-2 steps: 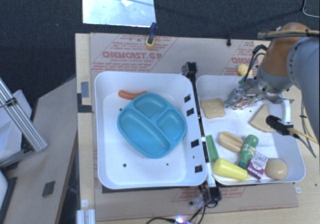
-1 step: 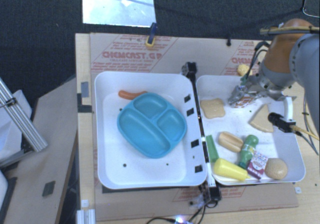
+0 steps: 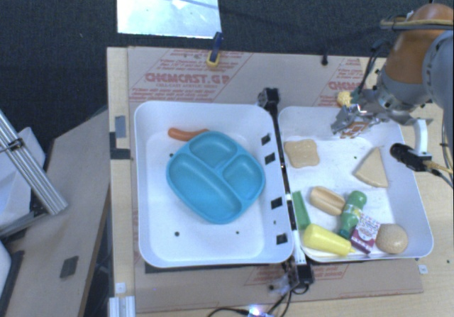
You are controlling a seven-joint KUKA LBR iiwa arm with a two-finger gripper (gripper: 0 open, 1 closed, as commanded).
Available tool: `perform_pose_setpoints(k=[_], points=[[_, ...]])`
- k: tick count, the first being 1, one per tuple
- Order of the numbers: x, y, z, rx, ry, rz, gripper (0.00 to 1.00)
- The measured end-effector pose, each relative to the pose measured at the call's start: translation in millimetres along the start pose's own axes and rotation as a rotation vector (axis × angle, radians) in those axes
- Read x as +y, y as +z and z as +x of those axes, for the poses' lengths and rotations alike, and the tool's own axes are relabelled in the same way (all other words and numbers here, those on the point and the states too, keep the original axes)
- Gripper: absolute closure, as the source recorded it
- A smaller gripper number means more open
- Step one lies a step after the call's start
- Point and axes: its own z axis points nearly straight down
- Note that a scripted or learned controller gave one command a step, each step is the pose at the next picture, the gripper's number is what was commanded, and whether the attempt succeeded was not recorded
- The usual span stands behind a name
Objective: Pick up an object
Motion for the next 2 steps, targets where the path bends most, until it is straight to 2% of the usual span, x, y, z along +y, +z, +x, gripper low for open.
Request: perform_pose_setpoints(k=[1, 2], points=[[7.0, -65.1, -0.5, -0.001, 0.000, -0.003, 1.00], [8.4, -80.9, -0.6, 0.000, 0.000, 0.002, 1.00]])
